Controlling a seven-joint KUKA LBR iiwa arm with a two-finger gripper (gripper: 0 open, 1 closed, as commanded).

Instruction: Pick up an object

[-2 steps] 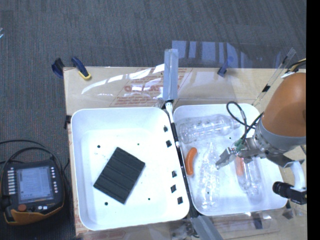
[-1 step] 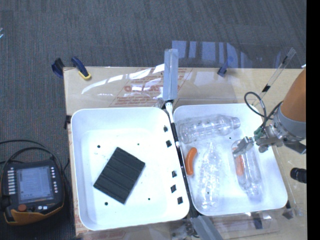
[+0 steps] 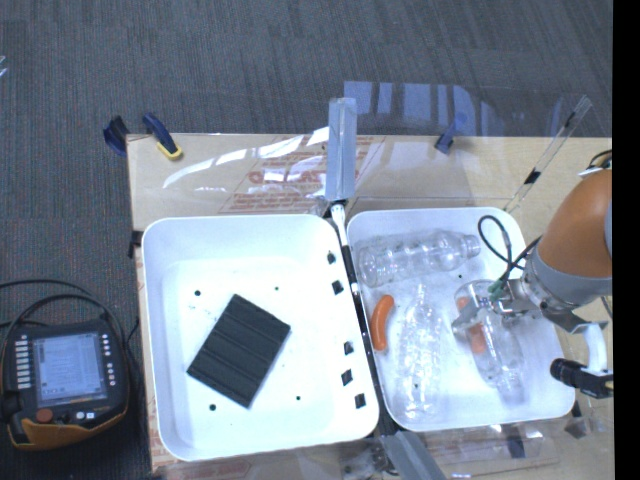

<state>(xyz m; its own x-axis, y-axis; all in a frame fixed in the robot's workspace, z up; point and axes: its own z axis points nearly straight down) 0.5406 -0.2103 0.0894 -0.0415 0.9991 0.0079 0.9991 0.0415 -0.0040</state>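
In the right bin (image 3: 440,216), my gripper (image 3: 477,320) hangs low over the right half, the arm reaching in from the right. Right under it a small orange piece (image 3: 479,342) pokes out, pressed against a clear plastic bottle (image 3: 503,360). Another clear bottle (image 3: 418,254) lies across the bin's far side, and a third clear bottle (image 3: 420,353) lies lengthwise in the middle. An orange sausage-shaped object (image 3: 382,322) rests near the bin's left wall. A flat black ribbed pad (image 3: 240,350) lies at a slant in the left bin (image 3: 170,258).
A grey post (image 3: 341,160) stands behind the divider between the bins. A teach pendant (image 3: 62,373) sits on the floor to the left. Blue and yellow clamps (image 3: 158,136) grip the bench's back left edge. Black cables (image 3: 497,243) loop by the wrist.
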